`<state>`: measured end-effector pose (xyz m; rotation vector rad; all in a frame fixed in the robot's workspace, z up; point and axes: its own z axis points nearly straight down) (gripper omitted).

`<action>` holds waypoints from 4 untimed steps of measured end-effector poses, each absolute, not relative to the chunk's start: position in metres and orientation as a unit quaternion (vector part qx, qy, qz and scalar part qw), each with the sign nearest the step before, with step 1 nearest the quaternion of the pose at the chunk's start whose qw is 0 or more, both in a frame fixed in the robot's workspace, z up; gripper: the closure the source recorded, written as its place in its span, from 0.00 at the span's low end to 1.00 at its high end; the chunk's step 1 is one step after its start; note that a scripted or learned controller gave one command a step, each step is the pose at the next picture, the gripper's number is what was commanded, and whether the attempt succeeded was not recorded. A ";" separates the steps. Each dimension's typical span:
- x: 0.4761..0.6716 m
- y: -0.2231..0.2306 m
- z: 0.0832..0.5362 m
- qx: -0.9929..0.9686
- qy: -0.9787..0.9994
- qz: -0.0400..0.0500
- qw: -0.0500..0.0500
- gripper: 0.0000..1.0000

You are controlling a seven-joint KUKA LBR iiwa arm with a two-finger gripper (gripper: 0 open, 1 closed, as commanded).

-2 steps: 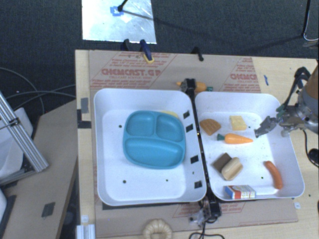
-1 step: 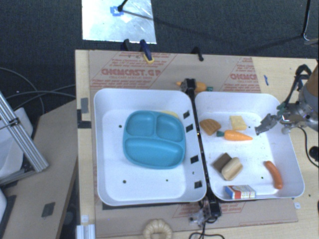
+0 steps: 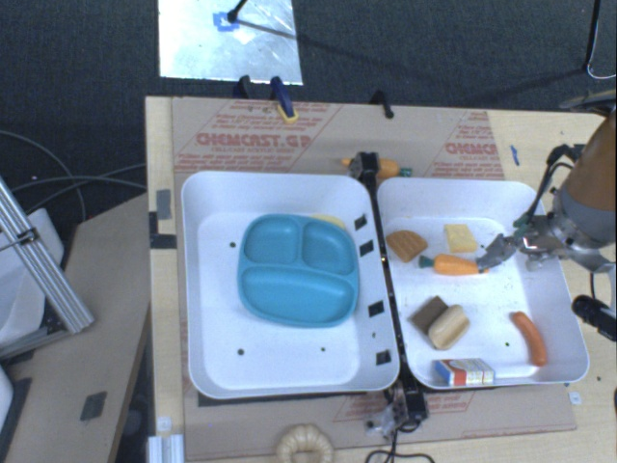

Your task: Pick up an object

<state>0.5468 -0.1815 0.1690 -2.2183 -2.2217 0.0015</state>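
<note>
Over the right bin [image 3: 569, 340], my hand [image 3: 494, 255] sits low at the carrot's [image 3: 453, 265] right end, tip touching or just beside it. Can't tell if it's clenched or released; nothing visibly grasped. Around the carrot: brown bread piece [image 3: 406, 245] to its left, yellow cheese square [image 3: 461, 236] just above, tan-and-brown roll [image 3: 442, 322] below, sausage [image 3: 529, 338] near the right wall, small red-white-blue box [image 3: 465, 371] at the front edge, print too small to read. Left bin [image 3: 207, 258] holds a blue divided plate [image 3: 297, 268]. Cardboard [image 3: 253, 133] under both bins on the bench reads "CHEMCAST GP" in red, repeated at the right, partly cut off.
</note>
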 end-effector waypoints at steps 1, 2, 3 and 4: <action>0.542 -0.176 0.108 -0.707 -0.708 0.000 0.001 0.00; 0.542 -0.176 0.083 -0.707 -0.707 0.000 0.001 0.00; 0.544 -0.176 0.095 -0.707 -0.707 -0.001 -0.001 1.00; 0.547 -0.170 0.141 -0.705 -0.709 -0.001 -0.002 1.00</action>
